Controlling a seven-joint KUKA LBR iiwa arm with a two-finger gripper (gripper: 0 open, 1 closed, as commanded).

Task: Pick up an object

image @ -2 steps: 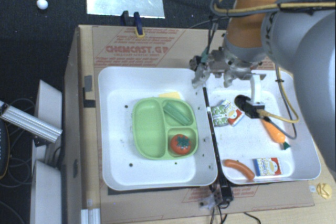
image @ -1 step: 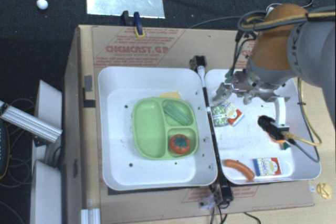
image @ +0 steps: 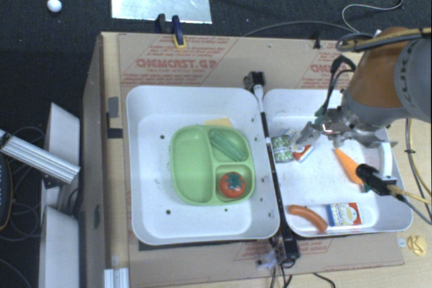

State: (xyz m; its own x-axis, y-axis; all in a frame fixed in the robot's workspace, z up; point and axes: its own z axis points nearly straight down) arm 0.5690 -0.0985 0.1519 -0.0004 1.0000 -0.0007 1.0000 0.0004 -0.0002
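In the right bin (image: 395, 216), my gripper (image: 316, 131) hangs low over the upper left part. Just left of it and below lies a green and white packet (image: 283, 145) with a small red and white piece (image: 303, 152) beside it. An orange carrot (image: 347, 164) lies right of the gripper, under the wrist. Along the bin's front edge lie a reddish sausage (image: 308, 216) and a small white, blue and red carton (image: 344, 214). Nothing shows as held.
The left bin (image: 145, 212) bears a green divided plate (image: 192, 165) with a red tomato (image: 233, 184) and a green pickle (image: 228, 142); a yellow piece (image: 219, 123) lies behind it. A black bar (image: 267, 145) divides the bins. Cables run at the right.
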